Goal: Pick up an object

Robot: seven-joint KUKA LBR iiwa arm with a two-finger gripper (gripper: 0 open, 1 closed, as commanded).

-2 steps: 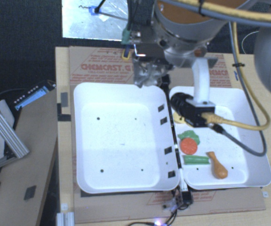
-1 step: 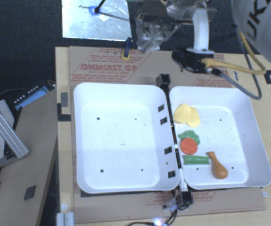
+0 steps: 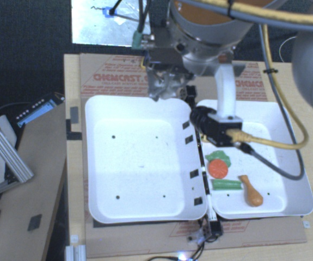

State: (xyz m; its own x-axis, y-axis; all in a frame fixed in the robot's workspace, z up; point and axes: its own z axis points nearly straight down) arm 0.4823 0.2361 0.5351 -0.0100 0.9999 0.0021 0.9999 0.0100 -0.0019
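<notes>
The claw [image 3: 170,88] hung over the far edge of the left bin [image 3: 140,162], well apart from the objects; I could not tell its state. In the right bin [image 3: 287,192], near the divider and likely left loose for picking, lay four things: one red tomato [image 3: 218,169], one leafy green piece [image 3: 220,157], one green stick [image 3: 226,185], one tan drumstick [image 3: 251,191].

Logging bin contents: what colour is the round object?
Orange-red round object, clearest in the camera view.

Toys [image 3: 221,170] lie in right bin [image 3: 295,200] (near corner).
</notes>
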